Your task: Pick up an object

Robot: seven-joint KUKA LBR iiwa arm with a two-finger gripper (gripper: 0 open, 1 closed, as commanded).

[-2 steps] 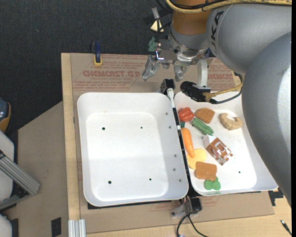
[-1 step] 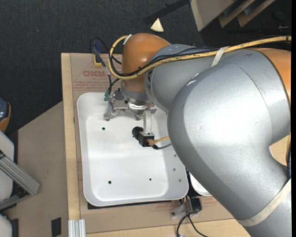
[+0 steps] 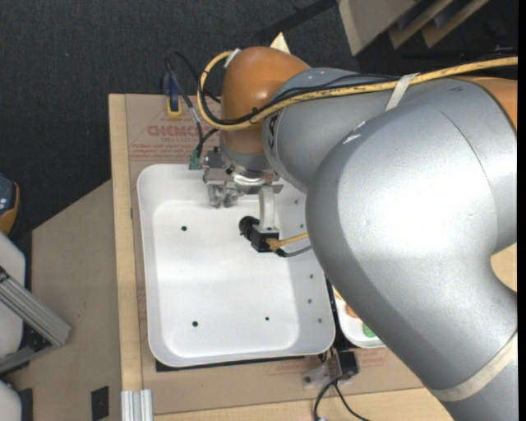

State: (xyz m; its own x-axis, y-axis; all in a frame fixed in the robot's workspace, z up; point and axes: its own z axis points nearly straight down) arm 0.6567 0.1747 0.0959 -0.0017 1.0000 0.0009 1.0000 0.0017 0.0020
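Dark grey carpet floor [image 3: 74, 49] fills upper left, speckled texture. Brown cardboard sheet [image 3: 123, 247] covers bench top, red print near far edge. Second cardboard flap [image 3: 66, 238] angles off left side over floor. Aluminium extrusion bar [image 3: 33, 308] lies diagonal at lower left. Yellow-and-blue item [image 3: 6, 201] at left edge, partly cut off. Pale wooden boards [image 3: 411, 20] at upper right corner. Light even, diffuse, soft shadows only.
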